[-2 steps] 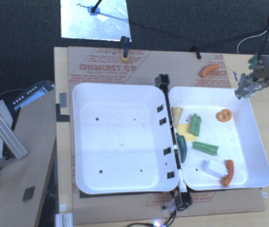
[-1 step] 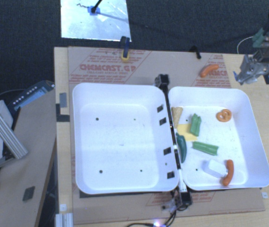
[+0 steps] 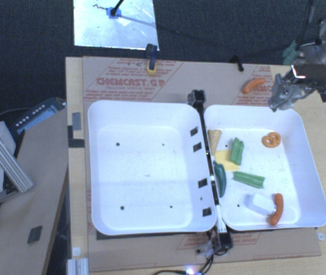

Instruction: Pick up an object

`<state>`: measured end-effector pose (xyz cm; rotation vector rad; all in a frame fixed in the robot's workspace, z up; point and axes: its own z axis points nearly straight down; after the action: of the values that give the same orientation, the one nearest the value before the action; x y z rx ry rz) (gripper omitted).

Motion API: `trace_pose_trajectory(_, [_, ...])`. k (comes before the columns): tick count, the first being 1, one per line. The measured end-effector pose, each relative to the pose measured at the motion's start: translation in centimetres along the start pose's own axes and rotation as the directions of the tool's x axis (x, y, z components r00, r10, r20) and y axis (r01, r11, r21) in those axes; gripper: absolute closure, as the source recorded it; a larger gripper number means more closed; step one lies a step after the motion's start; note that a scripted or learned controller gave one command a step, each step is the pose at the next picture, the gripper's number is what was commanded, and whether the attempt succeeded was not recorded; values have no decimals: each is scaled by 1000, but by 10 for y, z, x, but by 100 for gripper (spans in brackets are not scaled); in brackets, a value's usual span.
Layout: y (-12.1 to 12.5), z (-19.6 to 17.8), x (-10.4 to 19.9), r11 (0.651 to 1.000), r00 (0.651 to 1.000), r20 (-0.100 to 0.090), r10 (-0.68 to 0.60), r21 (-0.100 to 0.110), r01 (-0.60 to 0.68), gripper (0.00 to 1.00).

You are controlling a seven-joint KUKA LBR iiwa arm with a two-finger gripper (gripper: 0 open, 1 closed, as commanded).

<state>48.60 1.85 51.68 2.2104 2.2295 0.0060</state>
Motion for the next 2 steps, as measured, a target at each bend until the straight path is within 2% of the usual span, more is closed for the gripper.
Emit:
trace_pose_trajectory(1, [0,97,72,1000,1000,1,-3,10,3,100])
trace_pose_trajectory(2, [2,33,134,1000,1000,-2,-1,-3,1,100])
